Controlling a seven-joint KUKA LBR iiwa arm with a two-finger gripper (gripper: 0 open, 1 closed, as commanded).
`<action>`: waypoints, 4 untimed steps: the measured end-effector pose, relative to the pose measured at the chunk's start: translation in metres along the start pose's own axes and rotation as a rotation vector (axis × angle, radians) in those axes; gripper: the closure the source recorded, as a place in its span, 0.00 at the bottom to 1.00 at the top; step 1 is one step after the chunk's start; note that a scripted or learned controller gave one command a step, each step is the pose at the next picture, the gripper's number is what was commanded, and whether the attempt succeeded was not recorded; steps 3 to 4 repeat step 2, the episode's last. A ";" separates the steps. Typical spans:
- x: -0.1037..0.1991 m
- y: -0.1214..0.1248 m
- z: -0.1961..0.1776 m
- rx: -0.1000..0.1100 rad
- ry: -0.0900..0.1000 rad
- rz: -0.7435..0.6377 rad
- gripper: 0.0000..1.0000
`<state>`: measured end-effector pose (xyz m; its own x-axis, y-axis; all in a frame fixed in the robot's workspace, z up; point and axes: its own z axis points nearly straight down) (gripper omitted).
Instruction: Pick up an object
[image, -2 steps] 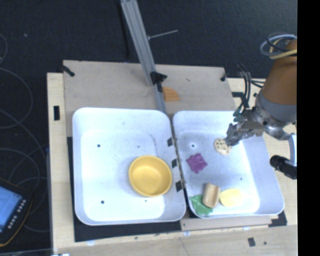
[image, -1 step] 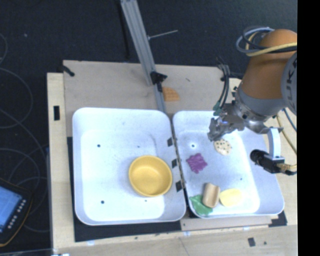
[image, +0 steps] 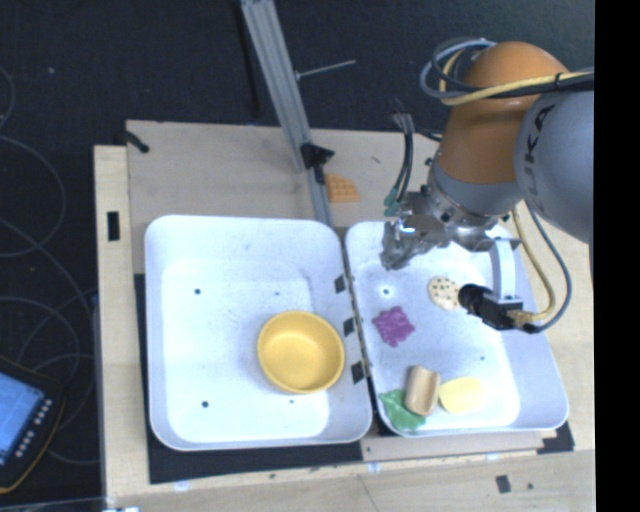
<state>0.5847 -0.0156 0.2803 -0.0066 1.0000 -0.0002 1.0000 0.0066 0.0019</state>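
My gripper (image: 399, 250) hangs over the far left part of the right bin (image: 530, 385), its tip pointing down near the bin's back wall. A purple crumpled piece (image: 393, 325) lies below it toward the front, apart from the tip. To the right sits a round speckled cookie-like object (image: 441, 290). A tan cylinder (image: 421, 389), a yellow block (image: 460, 395) and a green piece (image: 398, 409) cluster at the bin's front. I see nothing between the fingers.
A yellow bowl (image: 299, 351) rests in the left bin (image: 200, 290) near the divider. A metal pole (image: 285, 100) slants up behind the bins. A small orange waffle-like item (image: 341, 188) lies on the bench beyond the bins.
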 end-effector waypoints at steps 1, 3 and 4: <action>0.046 0.009 0.020 0.003 0.000 0.001 1.00; 0.099 0.022 0.017 0.000 0.001 -0.001 1.00; 0.099 0.022 0.017 0.000 0.001 -0.001 1.00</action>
